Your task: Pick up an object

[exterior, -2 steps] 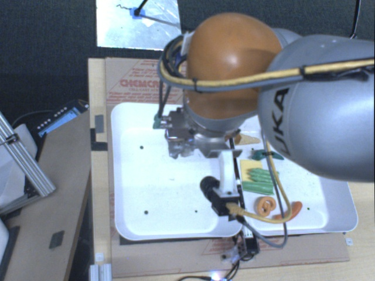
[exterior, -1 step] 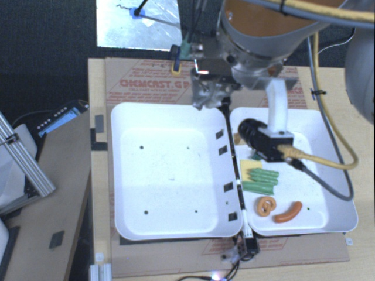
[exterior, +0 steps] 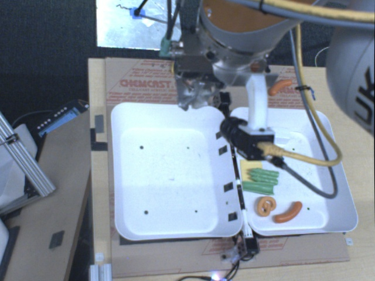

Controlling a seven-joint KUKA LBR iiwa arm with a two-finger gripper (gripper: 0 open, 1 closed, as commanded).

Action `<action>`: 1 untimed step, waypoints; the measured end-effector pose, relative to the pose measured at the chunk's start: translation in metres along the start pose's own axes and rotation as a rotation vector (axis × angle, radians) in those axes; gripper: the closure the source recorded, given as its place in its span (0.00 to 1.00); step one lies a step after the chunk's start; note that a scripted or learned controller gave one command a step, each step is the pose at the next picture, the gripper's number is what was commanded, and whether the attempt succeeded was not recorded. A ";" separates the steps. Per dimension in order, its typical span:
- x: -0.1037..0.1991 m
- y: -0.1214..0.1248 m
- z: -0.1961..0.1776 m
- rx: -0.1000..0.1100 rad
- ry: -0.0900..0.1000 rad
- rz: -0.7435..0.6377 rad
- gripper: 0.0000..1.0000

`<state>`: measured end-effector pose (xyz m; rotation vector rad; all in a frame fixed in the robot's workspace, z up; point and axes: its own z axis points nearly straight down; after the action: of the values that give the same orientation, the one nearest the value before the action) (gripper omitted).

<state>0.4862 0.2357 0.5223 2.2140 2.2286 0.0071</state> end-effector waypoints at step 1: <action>-0.001 0.000 0.001 0.002 -0.002 0.002 0.00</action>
<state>0.4864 0.2344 0.5215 2.2159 2.2268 0.0035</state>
